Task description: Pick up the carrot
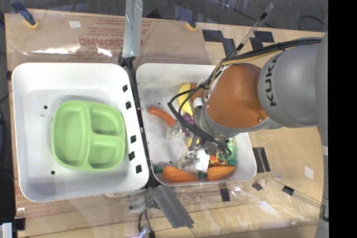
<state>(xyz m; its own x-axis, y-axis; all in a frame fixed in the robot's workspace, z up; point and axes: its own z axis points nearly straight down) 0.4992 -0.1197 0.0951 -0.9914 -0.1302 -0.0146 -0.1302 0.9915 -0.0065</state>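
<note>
Green plate (88,134) sits in left bin (33,81), well left of the arm. In right bin (146,75), carrot (177,174) lies along near wall, just below-left of gripper (195,158). Can't tell gripper's state. Prob. light, stiff, smooth plastic w/ taper; grab across thick middle.
</note>
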